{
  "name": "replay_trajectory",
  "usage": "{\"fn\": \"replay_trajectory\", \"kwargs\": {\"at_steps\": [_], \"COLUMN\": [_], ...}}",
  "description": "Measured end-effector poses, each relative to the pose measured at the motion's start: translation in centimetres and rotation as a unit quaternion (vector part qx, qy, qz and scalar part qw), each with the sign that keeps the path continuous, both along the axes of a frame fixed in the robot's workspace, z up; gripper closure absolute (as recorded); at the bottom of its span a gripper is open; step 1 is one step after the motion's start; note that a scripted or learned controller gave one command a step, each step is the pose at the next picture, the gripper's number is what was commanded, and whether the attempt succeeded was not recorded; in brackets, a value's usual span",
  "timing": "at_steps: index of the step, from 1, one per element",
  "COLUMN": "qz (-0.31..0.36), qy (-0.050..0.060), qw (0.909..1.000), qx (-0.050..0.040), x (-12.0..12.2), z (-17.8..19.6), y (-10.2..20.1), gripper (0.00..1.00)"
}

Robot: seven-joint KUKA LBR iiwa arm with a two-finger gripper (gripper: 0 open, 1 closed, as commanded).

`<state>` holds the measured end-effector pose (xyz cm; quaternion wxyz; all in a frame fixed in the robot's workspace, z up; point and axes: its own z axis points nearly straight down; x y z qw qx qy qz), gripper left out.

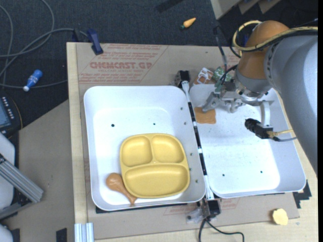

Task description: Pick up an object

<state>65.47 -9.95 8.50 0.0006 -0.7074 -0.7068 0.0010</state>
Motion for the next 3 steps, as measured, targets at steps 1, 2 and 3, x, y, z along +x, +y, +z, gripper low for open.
{"fn": "replay_trajectory", "kwargs": {"at_steps": [1,2,3], "qz": [0.001,0.001,0.0], "qy": [-0.003,-0.001,0.0], "qw": [1.0,1.0,1.0], "qx": [-0.0003,-0.0001,0.0], "x": [1.3,1.2,0.5], "z": [0.0,0.0,0.0], "y": [-0.3,0.4,0.8], "gripper": [0.0,0.0,0.0]}}
